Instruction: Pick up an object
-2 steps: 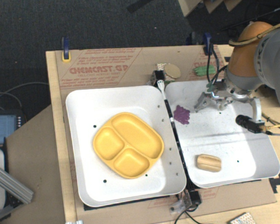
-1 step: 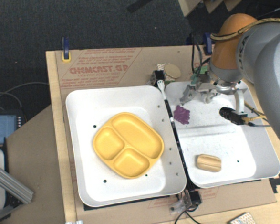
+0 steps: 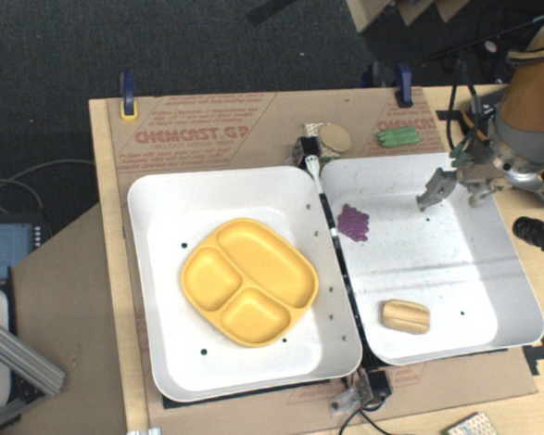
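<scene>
A purple bunch of grapes (image 3: 352, 222) lies in the right bin (image 3: 485, 271) near its left wall. A tan bread roll (image 3: 406, 316) rests near that bin's front. A yellow three-compartment plate (image 3: 248, 281) sits in the middle of the left bin (image 3: 164, 266). My gripper (image 3: 456, 188) hangs over the right bin's far right part, well right of the grapes, with two grey fingers spread apart and nothing between them.
A green toy (image 3: 398, 138) and a round tan disc (image 3: 335, 140) lie on the cardboard behind the bins. Clamps hold the board at the back edge. Cables and the arm's body crowd the right side.
</scene>
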Tool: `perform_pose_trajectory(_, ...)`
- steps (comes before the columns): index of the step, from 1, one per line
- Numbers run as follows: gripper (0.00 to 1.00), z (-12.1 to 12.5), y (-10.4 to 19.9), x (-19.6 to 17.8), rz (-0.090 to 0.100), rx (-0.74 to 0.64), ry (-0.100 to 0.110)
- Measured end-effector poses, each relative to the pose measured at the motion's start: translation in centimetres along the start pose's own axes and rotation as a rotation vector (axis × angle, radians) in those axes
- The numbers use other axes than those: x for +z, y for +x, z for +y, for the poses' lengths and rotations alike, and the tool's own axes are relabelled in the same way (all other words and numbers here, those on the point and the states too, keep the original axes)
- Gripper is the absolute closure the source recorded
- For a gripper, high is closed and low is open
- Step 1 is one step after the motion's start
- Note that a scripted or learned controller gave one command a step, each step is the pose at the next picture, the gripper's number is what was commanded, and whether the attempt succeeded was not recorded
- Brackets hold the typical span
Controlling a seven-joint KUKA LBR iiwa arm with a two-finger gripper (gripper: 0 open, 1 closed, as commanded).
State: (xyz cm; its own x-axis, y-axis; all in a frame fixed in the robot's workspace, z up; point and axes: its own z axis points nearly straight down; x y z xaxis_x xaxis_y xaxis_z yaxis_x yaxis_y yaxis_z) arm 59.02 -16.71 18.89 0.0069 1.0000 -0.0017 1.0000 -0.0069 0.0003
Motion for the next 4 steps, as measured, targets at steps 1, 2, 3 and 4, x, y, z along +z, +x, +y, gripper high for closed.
perform_pose_trajectory(1,0.00,3.6,0.1,10.8,0.002,-0.009,0.002)
perform_pose_trajectory(2,0.00,7.8,5.1,10.4,0.001,-0.011,-0.005)
perform_pose_trajectory(3,0.00,7.6,6.6,10.4,0.002,-0.009,0.001)
perform_pose_trajectory(4,0.00,-1.6,2.1,0.4,0.002,-0.001,0.005)
